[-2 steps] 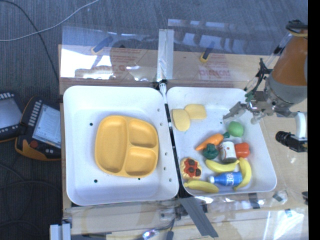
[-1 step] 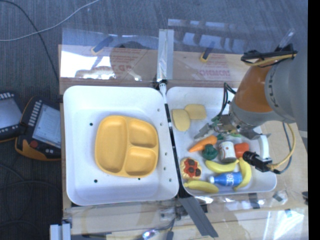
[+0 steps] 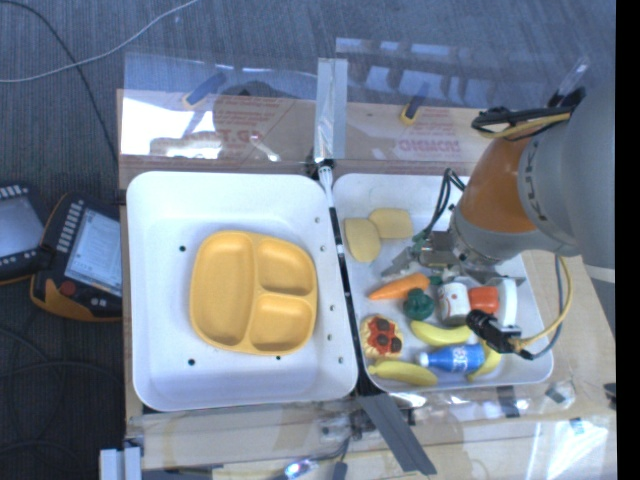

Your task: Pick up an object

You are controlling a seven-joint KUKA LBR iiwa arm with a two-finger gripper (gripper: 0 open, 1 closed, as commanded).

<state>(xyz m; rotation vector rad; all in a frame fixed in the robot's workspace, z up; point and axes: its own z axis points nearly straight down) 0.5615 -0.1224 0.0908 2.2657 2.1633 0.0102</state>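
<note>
Grey metal and an orange band mark the arm (image 3: 520,193) that comes in from the right and bends down over the right bin (image 3: 535,368), where its end effector (image 3: 418,258) sits low among the toys. Whether its two prongs are spread or pressed together cannot be told, since they are small and blurred against the clutter, and nothing can be seen pinched between them. Just below and slightly left of the end effector lies an orange carrot (image 3: 398,287) with its green top (image 3: 417,303) pointing right. Up and to the left of the end effector rest two pale yellow pieces (image 3: 375,231), one overlapping the other. Below and to the right of it stands a small white and red object (image 3: 470,299). Further below lie a yellow banana (image 3: 438,333), a blue can (image 3: 452,359) on its side, a second banana (image 3: 403,372) near the bin's front edge, and a small red and yellow item (image 3: 381,336) to the lower left. Far to the left of the end effector, the left bin (image 3: 160,368) holds a yellow divided plate (image 3: 254,291) with three compartments. Both bins sit side by side on the counter (image 3: 150,133), with a handheld controller (image 3: 80,258) lying well beyond the left bin.
</note>
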